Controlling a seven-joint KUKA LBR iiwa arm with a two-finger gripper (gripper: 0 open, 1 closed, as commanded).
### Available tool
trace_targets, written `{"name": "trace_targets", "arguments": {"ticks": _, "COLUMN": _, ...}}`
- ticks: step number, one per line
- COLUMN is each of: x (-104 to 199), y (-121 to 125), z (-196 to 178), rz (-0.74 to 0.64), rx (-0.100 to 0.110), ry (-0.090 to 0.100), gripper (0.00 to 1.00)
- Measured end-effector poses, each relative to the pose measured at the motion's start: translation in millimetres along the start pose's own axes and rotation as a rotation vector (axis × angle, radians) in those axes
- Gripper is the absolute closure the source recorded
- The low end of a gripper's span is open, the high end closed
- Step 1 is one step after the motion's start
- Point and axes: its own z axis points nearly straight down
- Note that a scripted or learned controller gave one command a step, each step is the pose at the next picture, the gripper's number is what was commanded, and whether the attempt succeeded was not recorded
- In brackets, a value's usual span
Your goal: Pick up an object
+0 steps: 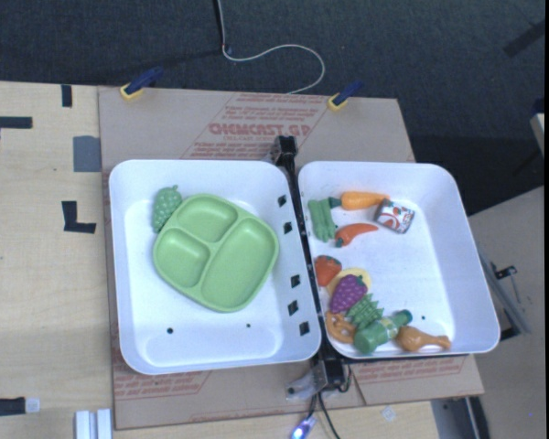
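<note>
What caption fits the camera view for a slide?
Green divided plate in the left bin; toy foods clustered in the right bin.

Both white bins, the left bin (133,245) and right bin (457,245), look like smooth, slightly glossy plastic. The green divided plate (217,254) at centre left is matt plastic. Toy food at lower right, such as the purple grapes (346,293), looks moulded plastic. Beneath lies brown printed cardboard (256,126); at top, dark rough carpet (393,26).

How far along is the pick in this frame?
Nothing looks picked yet. The toy foods, such as the carrot, can and purple grapes, lie in the right bin; a green plate sits in the left bin. The whole pick is left.
</note>
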Motion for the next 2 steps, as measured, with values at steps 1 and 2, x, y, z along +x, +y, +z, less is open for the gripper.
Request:
{"name": "trace_targets", "arguments": {"ticks": 1, "x": 0, "y": 0, "z": 23, "rz": 0.000, "rx": 0.002, "ry": 0.000, "gripper": 1.00}}
{"name": "trace_targets", "arguments": {"ticks": 2, "x": 0, "y": 0, "z": 40, "rz": 0.000, "rx": 0.001, "ry": 0.000, "gripper": 1.00}}
